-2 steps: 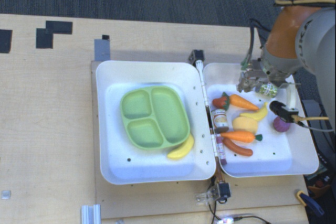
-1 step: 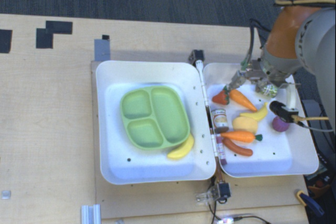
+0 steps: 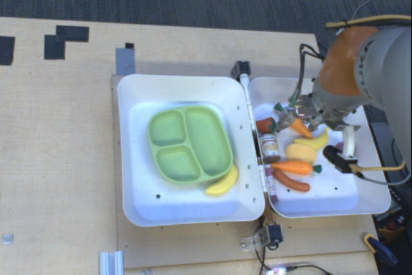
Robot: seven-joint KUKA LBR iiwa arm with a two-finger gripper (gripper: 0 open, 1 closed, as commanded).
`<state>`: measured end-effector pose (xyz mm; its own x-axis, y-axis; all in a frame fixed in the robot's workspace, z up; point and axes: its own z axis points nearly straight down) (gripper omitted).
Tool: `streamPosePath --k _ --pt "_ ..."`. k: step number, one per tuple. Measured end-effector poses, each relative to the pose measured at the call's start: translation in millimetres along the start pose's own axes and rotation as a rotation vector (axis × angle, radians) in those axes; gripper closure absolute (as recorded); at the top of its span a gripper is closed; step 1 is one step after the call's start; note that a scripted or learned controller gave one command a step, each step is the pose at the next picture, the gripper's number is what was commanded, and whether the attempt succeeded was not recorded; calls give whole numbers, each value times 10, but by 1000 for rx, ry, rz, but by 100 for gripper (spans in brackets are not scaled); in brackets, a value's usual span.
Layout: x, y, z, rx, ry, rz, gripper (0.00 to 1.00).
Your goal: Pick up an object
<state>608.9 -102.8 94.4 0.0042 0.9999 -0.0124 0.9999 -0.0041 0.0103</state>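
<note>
Pincer low in right bin, over small orange carrot; grip state can't tell. Yellow pear-like toy just beside, bigger carrot and red sausage below. Likely descending for a grab. Left bin holds green tray, banana.

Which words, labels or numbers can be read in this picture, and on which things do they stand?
None can be read.
The small bottle in the right bin bears a label, too blurred to read.
The green divided plate and the yellow banana show no text.
</note>
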Motion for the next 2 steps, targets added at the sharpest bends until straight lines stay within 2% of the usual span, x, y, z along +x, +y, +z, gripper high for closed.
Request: streamPosePath --k 1,2 --pt "35 7 -98 2 7 -3 100" --pt "690 -700 -924 7 14 -9 100"
